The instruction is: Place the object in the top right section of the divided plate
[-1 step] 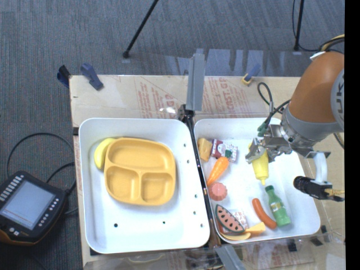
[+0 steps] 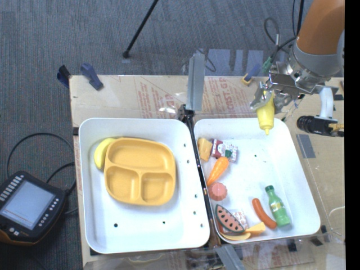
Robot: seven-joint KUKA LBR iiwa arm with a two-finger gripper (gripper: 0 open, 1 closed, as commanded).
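A yellow squeeze bottle (image 2: 265, 116) hangs nozzle-down above the far edge of the right bin (image 2: 284, 151), held between the fingers of my gripper (image 2: 268, 97). The orange divided plate (image 2: 139, 170) lies in the left bin (image 2: 95, 218), with one long section across its far side and two smaller ones nearer the camera. A yellow round piece (image 2: 101, 151) peeks out from under the plate's left rim. The gripper is high and well to the right of the plate.
The right bin holds a carrot (image 2: 218, 170), a cheese wedge (image 2: 205, 148), a red packet (image 2: 225, 149), a pink round piece (image 2: 219, 191), a watermelon slice (image 2: 230, 219), a sausage (image 2: 263, 213) and a green bottle (image 2: 277, 206). A pendant (image 2: 25, 207) lies at left.
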